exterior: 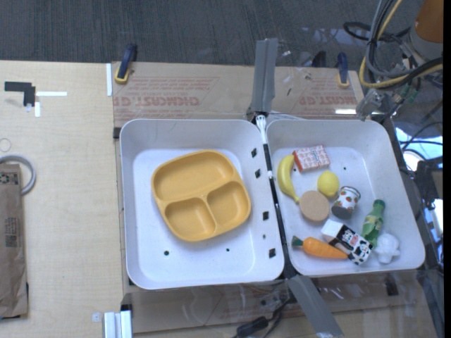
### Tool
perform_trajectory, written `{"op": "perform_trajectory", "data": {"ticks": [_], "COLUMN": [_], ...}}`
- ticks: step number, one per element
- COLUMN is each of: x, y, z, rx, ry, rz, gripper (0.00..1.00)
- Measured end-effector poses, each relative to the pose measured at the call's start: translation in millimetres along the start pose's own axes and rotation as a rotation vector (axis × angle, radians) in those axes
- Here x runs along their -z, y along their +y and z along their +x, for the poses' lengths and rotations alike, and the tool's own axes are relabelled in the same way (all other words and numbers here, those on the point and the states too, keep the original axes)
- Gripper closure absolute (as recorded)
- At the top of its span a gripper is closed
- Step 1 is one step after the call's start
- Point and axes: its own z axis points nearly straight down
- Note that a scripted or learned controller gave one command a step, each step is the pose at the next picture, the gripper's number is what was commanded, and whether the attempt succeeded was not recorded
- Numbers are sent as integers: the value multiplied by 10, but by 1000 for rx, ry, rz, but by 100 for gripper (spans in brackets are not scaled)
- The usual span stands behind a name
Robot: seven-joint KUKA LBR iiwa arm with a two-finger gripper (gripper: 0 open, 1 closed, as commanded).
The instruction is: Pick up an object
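The right bin [394, 153] holds several small items: a banana [285, 177], a red snack box [311, 158], a lemon [328, 183], a tan round disc [314, 205], a small patterned cup [346, 198], a green bottle [373, 219], a carrot [323, 248] and a black-and-white carton [350, 241]. A crumpled white piece [386, 248] lies in the near right corner. My gripper [384, 104] hangs over the bin's back right corner among cables, apart from all the items. The orange band of the arm [430, 5] shows at the top right.
A yellow divided plate [201, 194] lies in the left bin [134, 210]. Cardboard [183, 90] sits behind both bins. A brown paper bag [10, 238] and a grey ring [25, 171] rest on the wooden bench at the far left. Cables [384, 41] loop near the arm.
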Motion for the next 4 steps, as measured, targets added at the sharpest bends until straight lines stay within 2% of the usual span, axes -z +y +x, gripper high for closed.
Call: {"op": "perform_trajectory", "data": {"ticks": [1, 2, 3, 4], "x": [-250, -482, -522, 1505], "y": [644, 457, 102, -186], "z": [602, 637, 431, 598], "rx": [85, 469, 699, 1116], "ry": [2, 1, -2, -1], "rz": [0, -1, -2, -2], "gripper": [100, 100, 100, 100]}}
